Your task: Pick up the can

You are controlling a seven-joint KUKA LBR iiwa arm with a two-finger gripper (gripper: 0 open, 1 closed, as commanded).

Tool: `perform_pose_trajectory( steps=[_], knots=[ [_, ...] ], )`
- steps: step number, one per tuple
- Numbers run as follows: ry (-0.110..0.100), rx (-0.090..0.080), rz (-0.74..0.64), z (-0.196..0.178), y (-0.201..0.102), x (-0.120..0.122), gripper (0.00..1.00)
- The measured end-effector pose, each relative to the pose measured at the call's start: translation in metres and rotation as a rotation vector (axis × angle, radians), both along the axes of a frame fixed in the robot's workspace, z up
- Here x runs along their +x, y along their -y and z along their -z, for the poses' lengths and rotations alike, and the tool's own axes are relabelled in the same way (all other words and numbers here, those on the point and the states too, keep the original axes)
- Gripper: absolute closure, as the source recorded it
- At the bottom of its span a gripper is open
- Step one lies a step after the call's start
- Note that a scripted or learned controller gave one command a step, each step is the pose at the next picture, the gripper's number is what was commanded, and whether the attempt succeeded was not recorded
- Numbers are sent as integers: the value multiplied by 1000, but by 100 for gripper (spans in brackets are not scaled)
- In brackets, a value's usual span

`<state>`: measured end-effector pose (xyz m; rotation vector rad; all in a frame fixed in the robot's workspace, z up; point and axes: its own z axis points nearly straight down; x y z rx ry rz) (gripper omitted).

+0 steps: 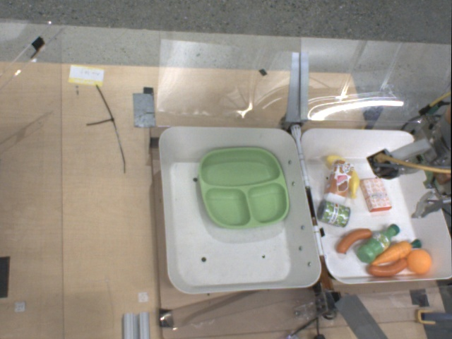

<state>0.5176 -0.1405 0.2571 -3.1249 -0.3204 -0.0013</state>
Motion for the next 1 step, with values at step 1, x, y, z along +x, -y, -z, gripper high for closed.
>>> perform_pose_trajectory(
  steps=[1],
  knots=[
    [0, -2, -7, 41, 12, 57, 0]
  ],
)
